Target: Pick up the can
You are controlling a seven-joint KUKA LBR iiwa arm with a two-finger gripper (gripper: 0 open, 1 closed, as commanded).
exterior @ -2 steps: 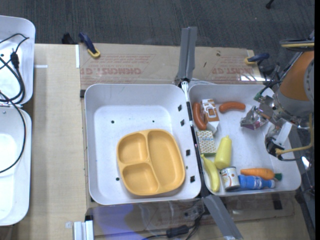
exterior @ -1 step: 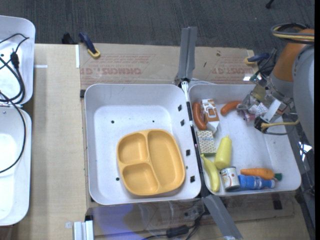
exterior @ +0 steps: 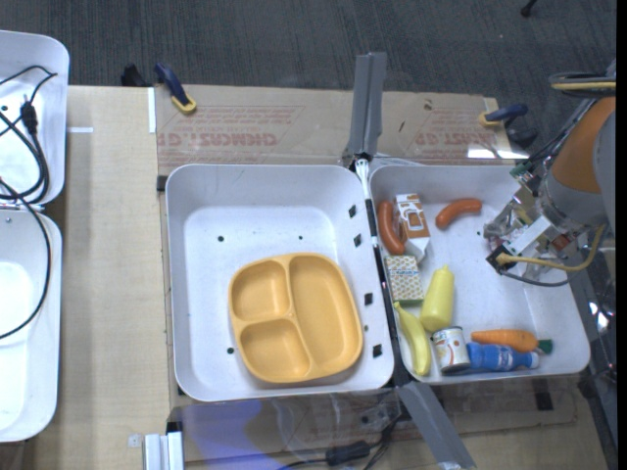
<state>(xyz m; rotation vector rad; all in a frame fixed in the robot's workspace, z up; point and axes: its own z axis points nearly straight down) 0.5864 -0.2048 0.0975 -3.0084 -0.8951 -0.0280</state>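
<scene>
The can [exterior: 450,350], small with a white and red label, stands near the front wall of the right bin [exterior: 558,297]. It sits between a banana [exterior: 413,336] on its left and a blue bottle [exterior: 502,359] on its right. My gripper [exterior: 503,235] hangs over the right side of this bin, up and to the right of the can and well apart from it. Nothing shows in its grasp.
The right bin also holds a carrot [exterior: 505,340], a yellow mustard bottle [exterior: 438,299], a cracker box [exterior: 405,280], a small carton [exterior: 412,216], a sausage [exterior: 392,227] and an orange sausage [exterior: 458,211]. A yellow divided plate [exterior: 292,316] lies in the left bin [exterior: 196,262].
</scene>
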